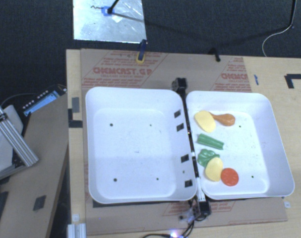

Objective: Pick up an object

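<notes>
I see my candidates bunched along the left side of the right bin (269, 133), near the desk's right half: a yellow piece (205, 121) touching an orange drumstick-like toy (224, 118), what looks like a green bean (210, 142), and a red disc (229, 177). The bean's long axis slants toward the bin's front-right corner. I cannot tell the gripper's state or which way the toys lie from it.

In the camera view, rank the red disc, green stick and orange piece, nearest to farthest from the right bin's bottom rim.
Measured from the right bin bottom rim:
1. red disc, low in the bin, beside a yellow piece.
2. green stick, mid-bin, near the divider.
3. orange piece, at the top.
</notes>
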